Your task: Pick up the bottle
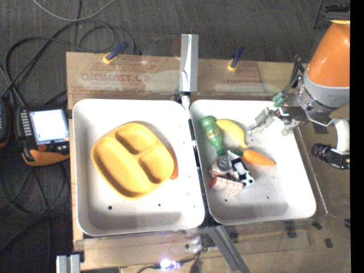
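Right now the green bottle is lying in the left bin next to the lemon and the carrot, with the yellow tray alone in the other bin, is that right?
Not quite: the bins are swapped. The camera view shows the green bottle lying in the right bin, next to the lemon and the carrot. The yellow tray sits in the left bin.

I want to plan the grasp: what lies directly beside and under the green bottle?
The green bottle lies in the right bin, its side against a yellow lemon. What is under it is covered.
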`<state>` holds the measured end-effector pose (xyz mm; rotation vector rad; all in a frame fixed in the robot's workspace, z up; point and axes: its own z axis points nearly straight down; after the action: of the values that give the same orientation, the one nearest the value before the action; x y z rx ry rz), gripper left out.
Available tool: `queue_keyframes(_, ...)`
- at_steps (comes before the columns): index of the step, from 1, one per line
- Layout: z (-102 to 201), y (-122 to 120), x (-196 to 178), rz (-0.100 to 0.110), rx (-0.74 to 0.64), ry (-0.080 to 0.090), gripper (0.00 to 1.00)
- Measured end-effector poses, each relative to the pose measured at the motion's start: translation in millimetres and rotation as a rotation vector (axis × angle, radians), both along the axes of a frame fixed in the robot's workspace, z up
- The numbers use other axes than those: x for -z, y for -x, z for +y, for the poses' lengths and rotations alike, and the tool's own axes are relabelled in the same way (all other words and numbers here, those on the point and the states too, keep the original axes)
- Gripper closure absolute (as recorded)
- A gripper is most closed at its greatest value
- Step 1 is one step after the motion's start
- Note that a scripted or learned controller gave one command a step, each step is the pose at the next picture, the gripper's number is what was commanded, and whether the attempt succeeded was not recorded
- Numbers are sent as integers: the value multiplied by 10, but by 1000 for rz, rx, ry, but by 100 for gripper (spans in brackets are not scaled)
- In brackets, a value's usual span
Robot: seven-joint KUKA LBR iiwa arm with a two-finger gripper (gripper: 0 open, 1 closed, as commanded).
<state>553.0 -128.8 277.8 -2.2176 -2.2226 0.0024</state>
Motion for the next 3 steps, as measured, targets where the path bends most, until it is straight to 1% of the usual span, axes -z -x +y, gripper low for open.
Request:
queue_keyframes(1,373,-588,1178,2,284,0,0)
queue_keyframes(2,320,-663,1779,0,305,0,0)
queue_keyframes(3,326,-652,1705,6,305,-1,100)
